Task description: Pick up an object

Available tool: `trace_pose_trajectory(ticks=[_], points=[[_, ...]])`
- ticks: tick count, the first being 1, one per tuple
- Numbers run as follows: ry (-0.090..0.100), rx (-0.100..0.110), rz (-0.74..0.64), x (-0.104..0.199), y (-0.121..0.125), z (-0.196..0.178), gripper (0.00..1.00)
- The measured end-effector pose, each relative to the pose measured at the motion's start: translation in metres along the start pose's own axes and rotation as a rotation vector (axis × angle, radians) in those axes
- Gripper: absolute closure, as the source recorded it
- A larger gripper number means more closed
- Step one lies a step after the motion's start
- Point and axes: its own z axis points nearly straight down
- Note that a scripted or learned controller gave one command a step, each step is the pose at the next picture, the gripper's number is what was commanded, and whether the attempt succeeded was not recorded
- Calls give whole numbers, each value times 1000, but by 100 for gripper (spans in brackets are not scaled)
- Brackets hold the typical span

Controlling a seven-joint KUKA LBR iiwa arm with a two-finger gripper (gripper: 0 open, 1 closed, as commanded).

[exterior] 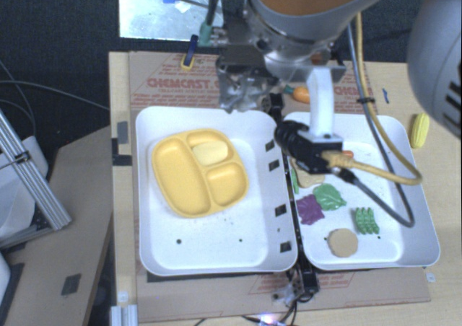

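My gripper (pixel 244 95) hangs as a grey metal block over the far rim of the left bin (pixel 216 245), close to the divider between the bins. A yellow divided plate (pixel 191 180) lies in the left bin, with a pale yellow piece (pixel 209 151) in its far compartment. In the right bin (pixel 404 238) lie a green leafy toy (pixel 329 195), a purple toy (pixel 309 209), a green ribbed toy (pixel 366 221) and a tan disc (pixel 343 243). The arm's bulk hides the far part of the right bin.
A white post on a black mount (pixel 321 112) and yellow and grey cables (pixel 382 173) hang over the right bin. A small orange piece (pixel 296 91) shows by its far rim, and a yellow object (pixel 419 130) sits at its right edge. Metal framing (pixel 29 187) stands at left.
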Motion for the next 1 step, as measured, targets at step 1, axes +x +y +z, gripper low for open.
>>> trace_pose_trajectory(ticks=[1], points=[[1,-1,-7,0,0,-11,100]])
